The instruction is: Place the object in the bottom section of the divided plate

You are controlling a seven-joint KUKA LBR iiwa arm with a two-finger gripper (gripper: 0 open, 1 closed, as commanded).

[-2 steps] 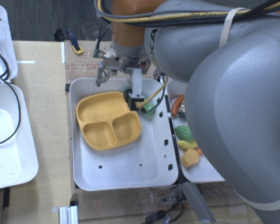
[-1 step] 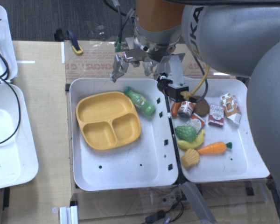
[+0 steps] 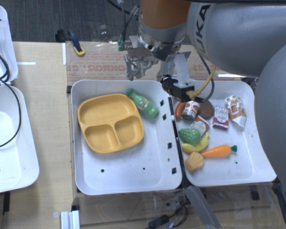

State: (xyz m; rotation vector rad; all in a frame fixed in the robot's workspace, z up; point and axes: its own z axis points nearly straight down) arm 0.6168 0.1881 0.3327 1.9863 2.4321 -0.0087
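The two-finger gripper (image 3: pixel 142 69) hangs above the far rim of the left shallow white bin (image 3: pixel 119 175), with bare floor below; whether it is parted or closed cannot be told. Just below it, a green plastic bottle (image 3: pixel 144 104) lies on its side, touching the far edge of the yellow divided plate (image 3: pixel 110 122).

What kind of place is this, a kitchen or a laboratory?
Probably a robot test bench in a laboratory, not a kitchen: a grey arm reaches over two white bins, and the food beside the yellow divided plate looks like toys, such as the carrot.
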